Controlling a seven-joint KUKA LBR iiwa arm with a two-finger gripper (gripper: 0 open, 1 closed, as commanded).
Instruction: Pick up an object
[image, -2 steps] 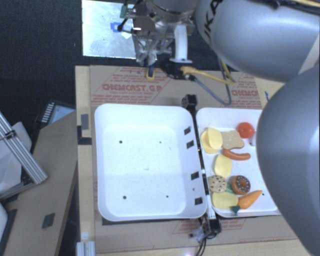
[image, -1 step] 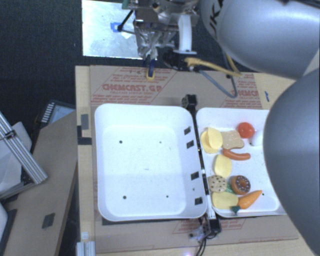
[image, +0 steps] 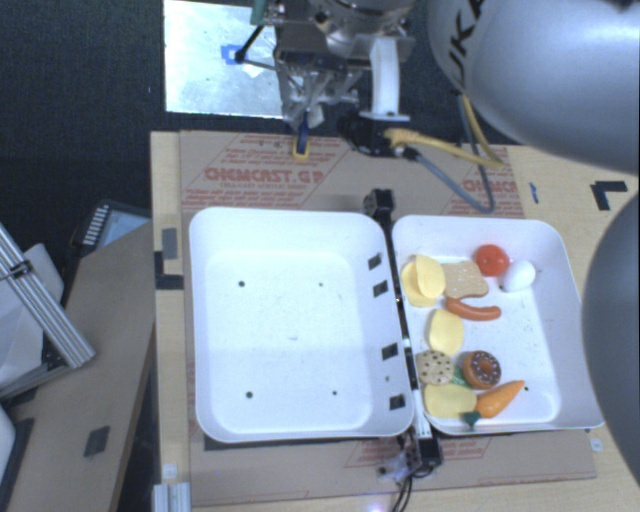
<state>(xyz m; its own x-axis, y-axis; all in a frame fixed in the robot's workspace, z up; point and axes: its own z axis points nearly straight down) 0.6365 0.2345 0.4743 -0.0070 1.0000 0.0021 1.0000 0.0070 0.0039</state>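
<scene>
arm (image: 540, 70): grey, bulky, filling upper right, reaching in from right; raised well above both bins, likely parked clear so camera sees all objects before a pick.
table (image: 250, 170): covered by brown cardboard sheet printed "CHEMCAST GP" in red; dark floor around; pale panel at top behind the end effector; metal rail and grey boards at left edge.
left bin (image: 290, 320): white, shallow, bare floor with small dark dots; probable drop side.
right bin (image: 560, 330): white, shallow, touching left bin along black clips at shared wall; holds all toy food, bunched toward the divider.
end effector (image: 303, 120): at top centre, beyond both bins, over cardboard; pointing down; nothing seen between fingers; open or closed cannot tell, too blurred.
cables (image: 440, 150): yellow and grey, trailing from wrist across top of cardboard.
bread slice (image: 464, 277): tan, flat, near tomato.
sausage (image: 472, 310): orange-red, lying below bread slice.
carrot (image: 497, 398): orange, near front wall.
tomato (image: 490, 258): red, far corner, just beside egg.
donut (image: 481, 368): brown, near carrot.
cookie (image: 434, 366): speckled, by divider.
egg (image: 517, 275): white, small.
task status: pick not yet begun; all candidates loose in right bin, well apart from end effector.
</scene>
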